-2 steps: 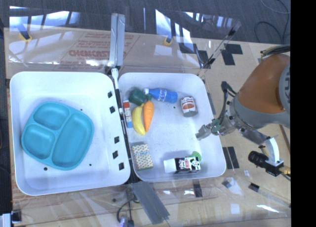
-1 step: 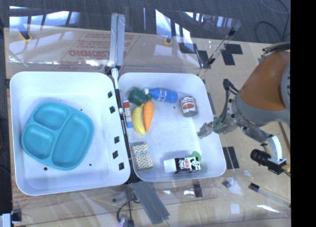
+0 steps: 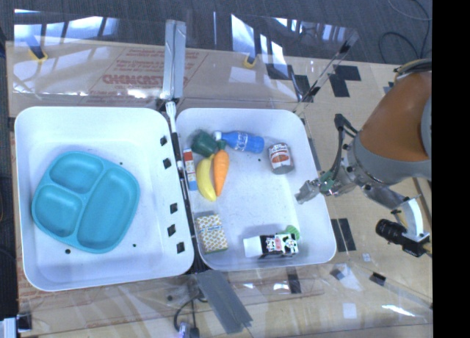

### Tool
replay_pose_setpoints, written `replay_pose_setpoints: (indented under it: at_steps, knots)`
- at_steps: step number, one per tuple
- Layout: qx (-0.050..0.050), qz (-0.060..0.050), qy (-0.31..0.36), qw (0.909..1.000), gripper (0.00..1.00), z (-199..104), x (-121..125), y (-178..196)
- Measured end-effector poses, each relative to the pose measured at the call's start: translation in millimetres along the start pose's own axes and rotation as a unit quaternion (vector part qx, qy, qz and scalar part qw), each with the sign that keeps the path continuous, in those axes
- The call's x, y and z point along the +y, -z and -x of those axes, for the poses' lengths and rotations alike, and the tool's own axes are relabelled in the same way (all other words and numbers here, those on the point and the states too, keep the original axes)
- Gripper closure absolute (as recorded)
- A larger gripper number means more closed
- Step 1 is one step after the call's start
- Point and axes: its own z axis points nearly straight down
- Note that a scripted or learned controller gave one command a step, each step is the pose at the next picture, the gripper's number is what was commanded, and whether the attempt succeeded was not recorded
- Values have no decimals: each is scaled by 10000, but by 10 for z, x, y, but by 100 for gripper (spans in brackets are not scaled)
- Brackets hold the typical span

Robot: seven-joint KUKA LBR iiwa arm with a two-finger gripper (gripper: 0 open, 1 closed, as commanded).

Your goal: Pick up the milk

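Observation:
The milk (image 3: 272, 245) is a small white carton with black cow patches and a green cap. It lies on its side near the front right corner of the right bin (image 3: 250, 120). My gripper (image 3: 307, 192) hangs over the right rim of that bin, above and to the right of the milk and apart from it. Nothing shows in the gripper. The grey arm with its orange band reaches in from the right behind it.
The right bin also holds a blue bottle (image 3: 241, 141), a small can (image 3: 280, 157), a carrot (image 3: 219, 171), a banana (image 3: 205, 181), a dark green item (image 3: 203, 142) and a patterned box (image 3: 211, 232). A blue divided plate (image 3: 84, 200) lies in the left bin (image 3: 29, 127).

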Motion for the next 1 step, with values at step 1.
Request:
replay_pose_setpoints:
  at_steps: [1]
  knots:
    - [-5, 0, 25, 10000, 100, 1, 12, 97]
